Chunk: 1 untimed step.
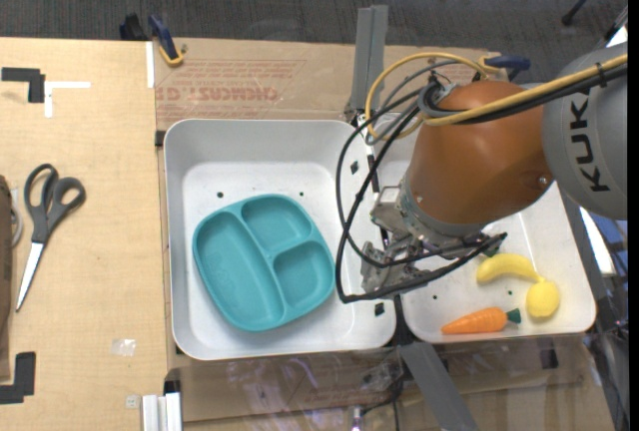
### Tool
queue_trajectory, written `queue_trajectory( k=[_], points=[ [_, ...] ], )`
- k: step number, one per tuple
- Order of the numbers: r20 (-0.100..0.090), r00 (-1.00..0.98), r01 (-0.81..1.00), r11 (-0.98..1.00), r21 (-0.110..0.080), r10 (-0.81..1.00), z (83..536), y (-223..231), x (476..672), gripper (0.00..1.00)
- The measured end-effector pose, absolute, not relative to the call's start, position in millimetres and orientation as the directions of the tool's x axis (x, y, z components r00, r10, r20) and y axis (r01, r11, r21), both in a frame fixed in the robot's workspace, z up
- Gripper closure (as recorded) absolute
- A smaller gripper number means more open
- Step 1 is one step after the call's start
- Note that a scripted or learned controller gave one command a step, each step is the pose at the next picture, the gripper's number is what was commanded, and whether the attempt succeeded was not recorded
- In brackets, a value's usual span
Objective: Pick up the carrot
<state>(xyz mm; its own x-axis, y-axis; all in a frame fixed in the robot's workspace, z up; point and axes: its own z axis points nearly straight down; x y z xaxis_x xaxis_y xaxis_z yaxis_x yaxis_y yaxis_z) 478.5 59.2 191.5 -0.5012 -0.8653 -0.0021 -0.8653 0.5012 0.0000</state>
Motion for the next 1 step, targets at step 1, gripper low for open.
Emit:
queue_trajectory(
  k=[1],
  points=[
    [-0.006, -0.502, -0.865, 0.502, -0.002, -0.865, 200.7, 60.0, 480.1, 1.00]
  ],
)
